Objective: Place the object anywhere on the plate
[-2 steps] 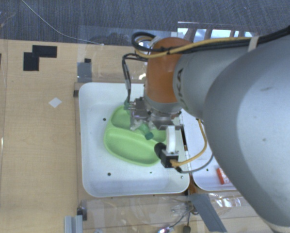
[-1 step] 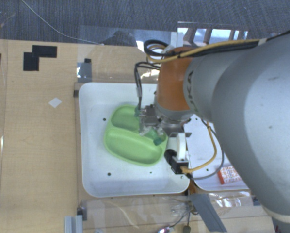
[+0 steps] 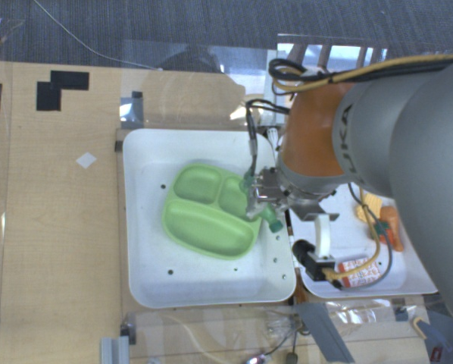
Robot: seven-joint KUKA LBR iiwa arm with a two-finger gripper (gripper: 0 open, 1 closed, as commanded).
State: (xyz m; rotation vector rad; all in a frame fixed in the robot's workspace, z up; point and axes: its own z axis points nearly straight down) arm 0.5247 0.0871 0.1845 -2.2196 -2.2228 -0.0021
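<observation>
Arm (image 3: 378, 120), gripper (image 3: 263, 203) at plate (image 3: 204, 218) edge

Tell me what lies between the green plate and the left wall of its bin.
In the camera view, bare white bin floor separates the green plate from the left wall of the white bin; just small dark dots mark it.

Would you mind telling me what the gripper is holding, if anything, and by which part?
It cannot be told: the gripper sits at the green plate's right edge with something small and green by it, too blurred to judge.
</observation>
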